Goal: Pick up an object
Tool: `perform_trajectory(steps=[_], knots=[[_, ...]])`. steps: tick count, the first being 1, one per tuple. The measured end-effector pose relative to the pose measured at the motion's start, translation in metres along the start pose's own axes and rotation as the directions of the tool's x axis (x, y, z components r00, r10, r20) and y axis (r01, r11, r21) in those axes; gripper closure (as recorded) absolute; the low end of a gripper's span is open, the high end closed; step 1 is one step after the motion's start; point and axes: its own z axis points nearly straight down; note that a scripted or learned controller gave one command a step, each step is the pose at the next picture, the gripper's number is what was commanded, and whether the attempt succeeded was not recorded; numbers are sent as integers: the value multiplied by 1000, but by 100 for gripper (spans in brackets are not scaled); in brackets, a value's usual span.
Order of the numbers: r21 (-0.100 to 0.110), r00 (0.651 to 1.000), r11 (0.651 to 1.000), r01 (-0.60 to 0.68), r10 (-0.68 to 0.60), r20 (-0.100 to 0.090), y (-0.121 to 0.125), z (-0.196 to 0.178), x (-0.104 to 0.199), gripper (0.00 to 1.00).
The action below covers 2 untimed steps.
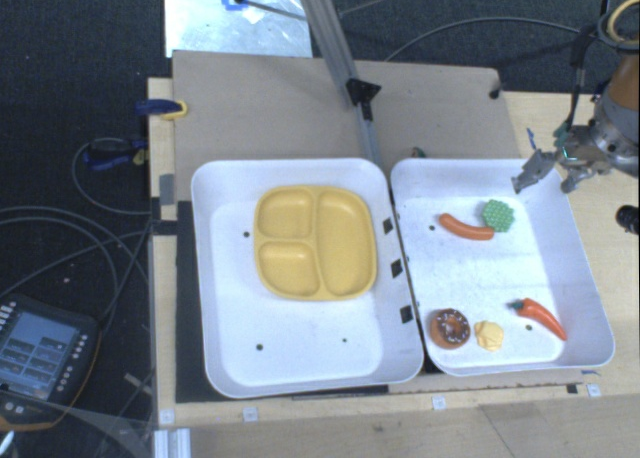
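Nearest, along the right bin's (598,341) front wall: a chocolate doughnut (450,328) at 7 o'clock of that bin, a small yellow piece (489,335) just beside it, and a carrot (541,317) at 5 o'clock, lying close to the rim, so fingers descending there would likely crowd the wall. Mid-bin, toward 12 o'clock: a sausage (466,228) touching a green broccoli-like piece (498,214), a pairing that may hinder a clean single grasp; the white floor between these and the front group is bare and gives the most room for a descent. Left bin (215,246): one yellow three-compartment tray (315,243), set centrally, apparently as a receiving dish. Far right, at 1 o'clock of the right bin: the gripper (550,170), its two fingers spread apart with nothing between them, poised over the bin's upper-right rim, near the broccoli and sausage, which seem the handiest candidates. Beyond: brown board (260,106), loose cables on the dark floor.
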Motion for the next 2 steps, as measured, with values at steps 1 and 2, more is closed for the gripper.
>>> perform_trajectory(steps=[1, 2], knots=[[1, 1000, 1000, 1, -1, 1, 0, 0, 0, 0], [3, 1000, 1000, 1, -1, -1, 4, 52, 9, 0]])
